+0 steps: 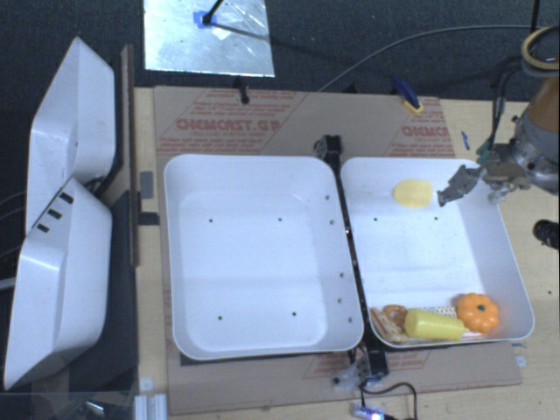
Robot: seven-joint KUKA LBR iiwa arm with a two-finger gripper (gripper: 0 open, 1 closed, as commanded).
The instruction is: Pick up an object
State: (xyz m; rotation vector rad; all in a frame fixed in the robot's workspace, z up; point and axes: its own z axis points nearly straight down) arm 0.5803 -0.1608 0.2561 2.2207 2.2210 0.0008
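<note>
The gripper (461, 185) hung over the right bin (490, 234) near its far right corner, fingers pointing left; whether they were spread or closed I could not tell, and nothing showed between them. A pale yellow, rounded object (413, 192) lay on the bin floor just beside the fingertips, on their left, close to the far wall. Whether they touched was not clear. Well apart from the gripper, along the near edge of the same bin, sat a small cluster: a small orange pumpkin (478, 311) in the near right corner, a yellow cylinder-like piece (432, 325) just left of it, and a brownish pretzel-like item (390, 318) beside that. The left bin (254, 252) stood alongside, the two meeting at a dark centre divider. Both rested on a cardboard sheet (227, 121) over the wooden bench (149, 234). Two spare white bins (66, 226) leaned at the bench's left edge. A shiny metal plate (208, 24) lay on the dark carpet beyond.
</note>
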